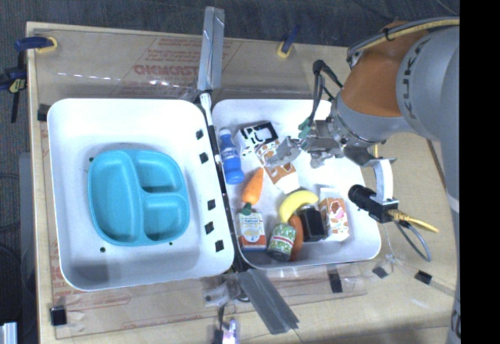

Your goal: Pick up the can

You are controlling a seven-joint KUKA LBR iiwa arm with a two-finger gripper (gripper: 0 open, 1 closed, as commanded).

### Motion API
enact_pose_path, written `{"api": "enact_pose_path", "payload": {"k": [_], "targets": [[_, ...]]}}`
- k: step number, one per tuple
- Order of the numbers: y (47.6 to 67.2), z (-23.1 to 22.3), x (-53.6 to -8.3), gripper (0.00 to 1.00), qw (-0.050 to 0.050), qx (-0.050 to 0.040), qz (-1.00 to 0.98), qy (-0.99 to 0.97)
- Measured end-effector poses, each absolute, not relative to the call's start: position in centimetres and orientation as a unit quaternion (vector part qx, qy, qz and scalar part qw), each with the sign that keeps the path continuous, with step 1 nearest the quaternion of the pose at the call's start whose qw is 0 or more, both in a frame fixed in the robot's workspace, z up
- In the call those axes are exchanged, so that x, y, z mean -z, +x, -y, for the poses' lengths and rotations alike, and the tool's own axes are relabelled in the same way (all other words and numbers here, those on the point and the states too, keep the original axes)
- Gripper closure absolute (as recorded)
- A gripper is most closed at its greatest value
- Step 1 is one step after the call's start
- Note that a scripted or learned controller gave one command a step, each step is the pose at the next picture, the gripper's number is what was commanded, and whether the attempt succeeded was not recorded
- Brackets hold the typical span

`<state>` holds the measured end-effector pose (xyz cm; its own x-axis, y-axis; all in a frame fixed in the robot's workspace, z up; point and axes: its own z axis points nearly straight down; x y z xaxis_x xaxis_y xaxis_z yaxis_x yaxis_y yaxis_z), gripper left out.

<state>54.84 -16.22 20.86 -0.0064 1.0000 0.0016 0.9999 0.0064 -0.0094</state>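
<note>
Can awaited in the crowded right bin.

A blue tray [139, 195] is seen in the left bin; the can [283, 241], rigid, smooth and likely slippery, lies near the right bin's front wall, best taken across its sides. The gripper [291, 148] hangs well apart; its state cannot be told.

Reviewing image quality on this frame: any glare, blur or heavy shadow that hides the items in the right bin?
Camera view: lighting is even and diffuse; the right bin and its items read clearly, the can included. Soft shadows sit under the blue tray. Faint glare streaks the clear sheet behind the bins. The gripper looks slightly soft, its details hard to resolve.
</note>
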Motion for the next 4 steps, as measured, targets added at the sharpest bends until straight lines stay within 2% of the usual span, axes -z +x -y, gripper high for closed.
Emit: {"api": "enact_pose_path", "payload": {"k": [1,2,3,4], "targets": [[56.6,20.6,-8.8,0.00,0.002,-0.0023,0.674,-0.738],[54.7,17.0,-8.8,0.00,0.003,-0.0028,0.678,-0.735],[55.2,20.2,-20.3,0.00,0.002,-0.0019,0.667,-0.745],[58.7,20.6,-19.1,0.00,0.003,-0.0025,0.637,-0.770]]}}
